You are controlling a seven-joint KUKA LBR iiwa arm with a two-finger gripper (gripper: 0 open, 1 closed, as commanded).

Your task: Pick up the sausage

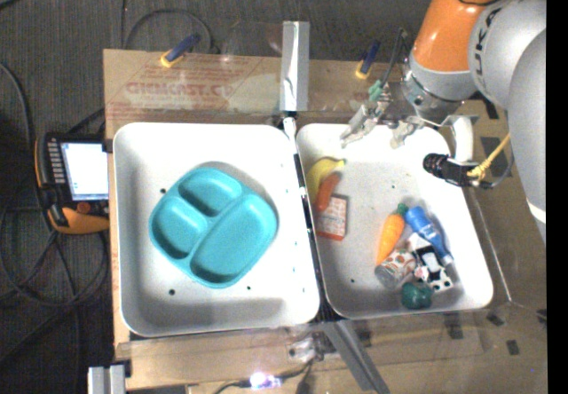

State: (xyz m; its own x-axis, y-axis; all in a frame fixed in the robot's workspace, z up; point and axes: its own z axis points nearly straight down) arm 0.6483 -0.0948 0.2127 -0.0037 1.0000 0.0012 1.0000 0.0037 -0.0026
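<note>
The sausage [327, 192] is a short reddish-orange piece lying at the left side of the right bin [475, 295], just below a yellow banana [321, 171] and touching it. My gripper [380, 131] hangs over the bin's far edge, up and to the right of the sausage and well apart from it. Its fingers [356, 131] are spread open with nothing between them.
A red-and-white packet [334, 217] lies right below the sausage. An orange carrot [389, 238], a blue bottle [426, 229], a can [390, 272], a black-and-white toy [431, 268] and a dark green object [415, 295] crowd the bin's near right corner. A teal divided plate [213, 224] sits in the left bin [133, 295].
</note>
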